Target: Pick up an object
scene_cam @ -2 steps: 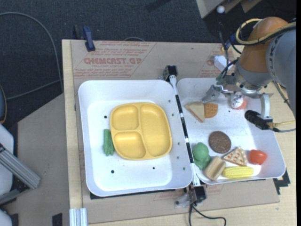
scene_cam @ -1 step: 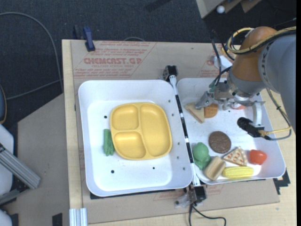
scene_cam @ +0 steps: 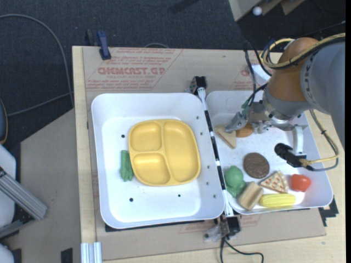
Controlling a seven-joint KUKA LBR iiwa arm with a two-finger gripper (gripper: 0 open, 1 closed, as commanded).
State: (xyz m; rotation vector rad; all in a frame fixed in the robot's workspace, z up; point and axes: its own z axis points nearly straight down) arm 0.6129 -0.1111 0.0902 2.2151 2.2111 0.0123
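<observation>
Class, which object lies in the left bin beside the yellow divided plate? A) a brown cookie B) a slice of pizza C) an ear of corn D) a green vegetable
D: a green vegetable lies against the left edge of the yellow divided plate in the left bin.

A brown board (scene_cam: pixel 137 70) with red letters lies under two white bins. The left bin (scene_cam: pixel 107 190) and the right bin (scene_cam: pixel 323 193) sit side by side, touching. A blue clip (scene_cam: pixel 102 44) is at the board's far left corner. A black clip (scene_cam: pixel 198 84) sits where the bins meet at the back. The floor (scene_cam: pixel 38 64) is dark, with a thin cable (scene_cam: pixel 52 29) curving over it.
</observation>
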